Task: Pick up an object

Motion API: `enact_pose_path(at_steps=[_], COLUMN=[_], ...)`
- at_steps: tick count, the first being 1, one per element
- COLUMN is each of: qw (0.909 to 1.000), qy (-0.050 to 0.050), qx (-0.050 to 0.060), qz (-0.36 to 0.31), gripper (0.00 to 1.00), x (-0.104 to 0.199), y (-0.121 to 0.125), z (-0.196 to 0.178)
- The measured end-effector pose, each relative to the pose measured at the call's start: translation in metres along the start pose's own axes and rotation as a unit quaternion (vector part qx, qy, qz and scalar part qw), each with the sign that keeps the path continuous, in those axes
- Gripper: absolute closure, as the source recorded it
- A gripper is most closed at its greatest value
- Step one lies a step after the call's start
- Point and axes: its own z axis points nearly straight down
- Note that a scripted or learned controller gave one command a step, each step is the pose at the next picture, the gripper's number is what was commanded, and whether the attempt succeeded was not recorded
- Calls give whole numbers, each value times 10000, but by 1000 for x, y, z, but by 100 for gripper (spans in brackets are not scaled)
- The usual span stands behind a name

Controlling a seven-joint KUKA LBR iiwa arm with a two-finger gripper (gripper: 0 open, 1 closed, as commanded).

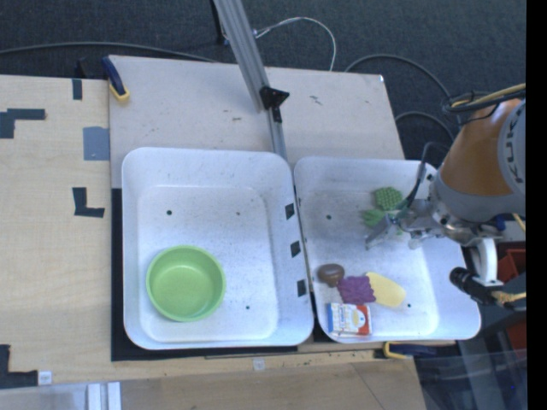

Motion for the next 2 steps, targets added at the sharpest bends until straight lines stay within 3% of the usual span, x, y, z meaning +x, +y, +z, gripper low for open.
enact_pose_path(at_steps=[1, 2], qw=[10000, 10000], qy=[4, 6], qx=[7, -13], qz=[-1, -7], gripper=[0, 100], x=[1, 2], y=[-2, 0], z=[54, 41])
